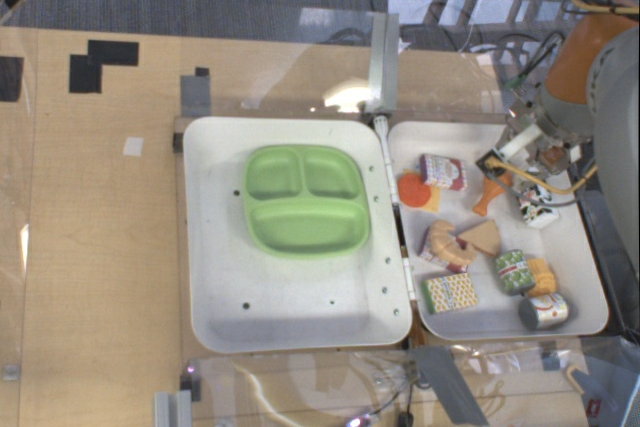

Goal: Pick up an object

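The right bin (590, 260) holds several small items. Among them are a red and orange round piece (413, 190), a maroon and white pouch (442, 171), an orange carrot (487, 198) and a black and white cow figure (537, 205). Nearer the front lie a bread roll (446, 246), a tan wedge (484, 237), a green can (513, 270), a yellow corn piece (542, 273), a patterned box (451, 293) and a silver can (543, 311). My gripper (549, 158) hangs over the bin's far right corner, just behind the cow figure. Nothing is visibly held in it.
The left bin (215, 295) carries a green divided plate (305, 200) near its middle. A metal post (384, 65) stands behind the seam between the bins. The grey and orange arm (600, 65) fills the upper right.
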